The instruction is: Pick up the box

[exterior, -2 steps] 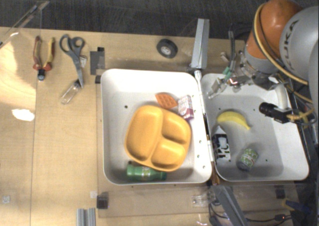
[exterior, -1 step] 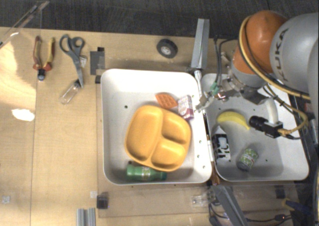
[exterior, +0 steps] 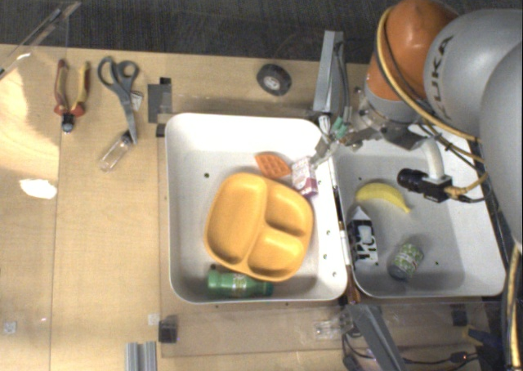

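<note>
The grey arm (exterior: 482, 67) fills the far right, orange band up top, reaching in over the bins; the wooden surface (exterior: 82, 239) spreads out to the left under it all. Left bin (exterior: 180, 222) and right bin (exterior: 482, 263) sit side by side, walls touching down the middle. Biggest thing in the left bin is the yellow divided tray (exterior: 260, 225), upside down by the look of it, lying centre and tilted a little; a green bottle (exterior: 237, 283) lies on its side just at the tray's near edge; an orange object (exterior: 273, 165) peeks out at the tray's far side.

Now the tool (exterior: 320, 149); it hangs over the far right corner of the left bin, thin fingers pointing down and left; the small box (exterior: 303, 175), white with pink and purple print, sits right at the fingertips, by the tray's far right corner; whether the fingers are spread or pinching it I cannot tell from here.

Over in the right bin: a banana (exterior: 382, 195) near the middle, a black and white pack (exterior: 363, 240) against the left wall, a small greenish can (exterior: 406, 258) to its right.

Out on the surface, far left: scissors (exterior: 122, 91), red-handled pliers (exterior: 70, 93), and a roll of tape (exterior: 274, 78) beyond the left bin.
</note>
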Tool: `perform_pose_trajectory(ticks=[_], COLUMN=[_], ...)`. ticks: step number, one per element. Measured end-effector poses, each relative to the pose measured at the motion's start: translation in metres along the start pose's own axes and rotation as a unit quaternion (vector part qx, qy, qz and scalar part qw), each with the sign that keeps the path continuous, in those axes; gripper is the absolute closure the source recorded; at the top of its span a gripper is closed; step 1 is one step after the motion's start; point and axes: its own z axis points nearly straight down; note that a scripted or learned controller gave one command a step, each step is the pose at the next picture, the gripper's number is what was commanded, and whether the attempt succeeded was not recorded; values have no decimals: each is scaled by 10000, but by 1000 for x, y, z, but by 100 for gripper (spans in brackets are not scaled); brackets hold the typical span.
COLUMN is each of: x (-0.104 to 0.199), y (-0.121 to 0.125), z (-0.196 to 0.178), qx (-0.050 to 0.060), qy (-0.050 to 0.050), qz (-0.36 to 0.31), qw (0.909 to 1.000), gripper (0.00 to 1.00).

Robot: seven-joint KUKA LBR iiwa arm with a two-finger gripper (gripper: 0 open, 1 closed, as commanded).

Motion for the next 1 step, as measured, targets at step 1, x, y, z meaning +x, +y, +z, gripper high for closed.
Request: perform_pose_trajectory(ticks=[1], x=[-43], y=[-36], z=[-1], qx=[-3], qy=[-6], qz=[463], qw=[9989], gripper=[0])
